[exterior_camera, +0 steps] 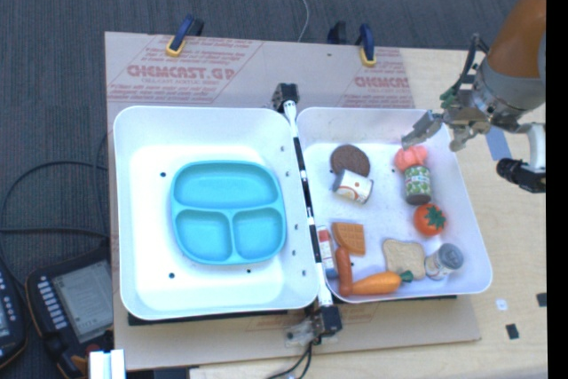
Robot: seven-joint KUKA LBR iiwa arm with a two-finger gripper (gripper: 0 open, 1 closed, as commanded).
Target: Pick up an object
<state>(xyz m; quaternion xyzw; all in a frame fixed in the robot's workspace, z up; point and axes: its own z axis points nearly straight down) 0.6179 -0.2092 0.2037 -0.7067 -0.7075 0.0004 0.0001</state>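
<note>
The right bin (468,207) holds several toy foods: a brown cookie (351,159), a small white cup (353,186) on its side, a pink fruit (410,158), a green jar (417,185), a tomato (429,219), a waffle (349,237), a bread slice (405,256), a carrot (373,283) and a silver can (444,260). My gripper (439,134) hangs over the bin's far right corner, just up and right of the pink fruit. Its fingers are spread open with nothing between them.
The left bin (142,146) holds a blue three-compartment tray (228,210). A black divider bar (302,182) runs between the bins. Blue and yellow clamps (366,49) hold the bench's far edge. A black arm part (522,173) sticks out right of the bin.
</note>
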